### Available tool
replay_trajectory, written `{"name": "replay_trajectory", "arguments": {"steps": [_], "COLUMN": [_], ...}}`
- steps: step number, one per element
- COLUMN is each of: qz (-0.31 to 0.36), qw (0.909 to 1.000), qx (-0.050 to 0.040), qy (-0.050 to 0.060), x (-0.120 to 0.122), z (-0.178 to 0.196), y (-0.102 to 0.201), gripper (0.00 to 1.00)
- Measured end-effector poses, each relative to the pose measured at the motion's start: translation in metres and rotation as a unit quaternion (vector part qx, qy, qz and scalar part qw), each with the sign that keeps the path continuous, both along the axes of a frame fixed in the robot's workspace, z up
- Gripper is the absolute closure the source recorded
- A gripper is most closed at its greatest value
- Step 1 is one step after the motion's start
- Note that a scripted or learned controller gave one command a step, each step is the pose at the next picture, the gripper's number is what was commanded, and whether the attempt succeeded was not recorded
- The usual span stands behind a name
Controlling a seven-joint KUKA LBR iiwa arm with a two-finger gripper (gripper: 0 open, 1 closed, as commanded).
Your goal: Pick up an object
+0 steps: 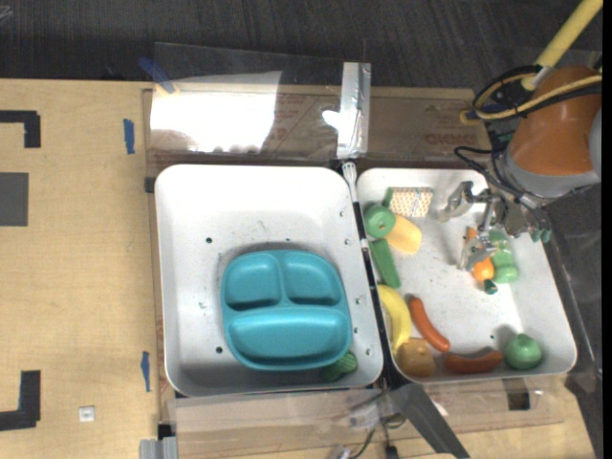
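Observation:
My gripper hangs low over the upper right part of the right bin, under the orange wrist band. Directly below it lies a small orange and green toy, like a carrot, touching or nearly touching the gripper's tip. I cannot see whether the toy sits inside the grip. Other toys lie in this bin: a green ball, a yellow piece, a green cucumber, a banana, an orange sausage, a brown potato, a red sausage and a green apple.
The left bin holds a teal divided plate with a small green item at its lower right corner. A pale waffle-like piece lies at the right bin's far wall. Cables and a yellow rod run above the arm.

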State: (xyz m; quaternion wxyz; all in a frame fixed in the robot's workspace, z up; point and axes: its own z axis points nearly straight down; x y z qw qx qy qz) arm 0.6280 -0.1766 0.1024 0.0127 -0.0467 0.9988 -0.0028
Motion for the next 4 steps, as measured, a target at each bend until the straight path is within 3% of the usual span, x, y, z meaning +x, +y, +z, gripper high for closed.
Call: {"name": "replay_trajectory", "arguments": {"steps": [1, 2, 3, 4], "qz": [-0.038, -0.037, -0.037, -0.056], "qw": [0.9992, 0.9993, 0.9993, 0.9984], "qx": [0.0031, 0.0014, 0.0016, 0.0033], "qy": [0.008, -0.001, 0.0, 0.008], "x": [-0.005, 0.0, -0.001, -0.005], "z": [-0.014, 0.001, 0.0, -0.014], "y": [-0.006, -0.005, -0.005, -0.008], "gripper": [0.0, 1.0, 0.0, 0.0]}}
